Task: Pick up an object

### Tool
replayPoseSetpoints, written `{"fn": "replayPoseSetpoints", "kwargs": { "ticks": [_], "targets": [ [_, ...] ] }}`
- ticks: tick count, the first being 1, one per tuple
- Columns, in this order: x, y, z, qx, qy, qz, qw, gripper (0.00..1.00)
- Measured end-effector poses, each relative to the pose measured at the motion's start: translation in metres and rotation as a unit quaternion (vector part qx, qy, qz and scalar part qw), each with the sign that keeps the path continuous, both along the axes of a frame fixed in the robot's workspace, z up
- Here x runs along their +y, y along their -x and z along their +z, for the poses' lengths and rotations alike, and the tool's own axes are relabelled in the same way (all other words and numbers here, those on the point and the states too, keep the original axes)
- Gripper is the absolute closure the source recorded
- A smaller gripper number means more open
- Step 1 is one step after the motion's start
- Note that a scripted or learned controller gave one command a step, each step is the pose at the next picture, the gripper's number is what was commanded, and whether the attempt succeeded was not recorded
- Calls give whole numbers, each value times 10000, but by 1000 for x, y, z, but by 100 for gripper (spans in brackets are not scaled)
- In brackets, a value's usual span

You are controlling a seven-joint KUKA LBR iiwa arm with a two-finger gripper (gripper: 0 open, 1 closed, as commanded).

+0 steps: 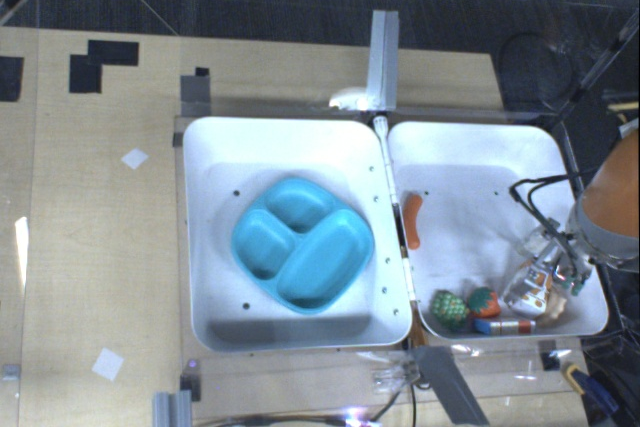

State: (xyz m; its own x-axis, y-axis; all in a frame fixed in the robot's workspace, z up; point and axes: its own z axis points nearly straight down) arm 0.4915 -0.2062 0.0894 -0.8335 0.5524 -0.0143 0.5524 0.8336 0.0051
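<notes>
Reaching down into the near right corner of the right bin (470,155), the pincer (545,283) sits low over a small pile of things, so the step in hand looks like the descent or the closing on a pick; whether it is released or clenched I cannot tell, since the metal parts blur together with a pale, shiny object (528,293) right beneath it. That object seems the likely target, touching or nearly touching the pincer. Just to the pincer's left lie a red and blue marker-like stick (505,325), a small orange and teal toy (484,300) and a green bumpy ball (450,308), all crowded close. Farther left, by the bin's dividing wall, rests an orange carrot-like piece (411,220), well apart. Beyond it, in the left bin (210,215), is a blue divided tray (302,243). The next move calls for a firm close and a straight lift; the bin's corner wall and the crowded neighbours could snag or get dragged along.
</notes>
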Motion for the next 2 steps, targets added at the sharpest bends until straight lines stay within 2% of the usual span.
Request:
{"fn": "replayPoseSetpoints", "kwargs": {
  "ticks": [1,2],
  "targets": [
    [102,-4,1,-36,-32,-1972,9804,0],
    [51,-62,0,-4,-29,-2239,9746,0]
  ]
}}
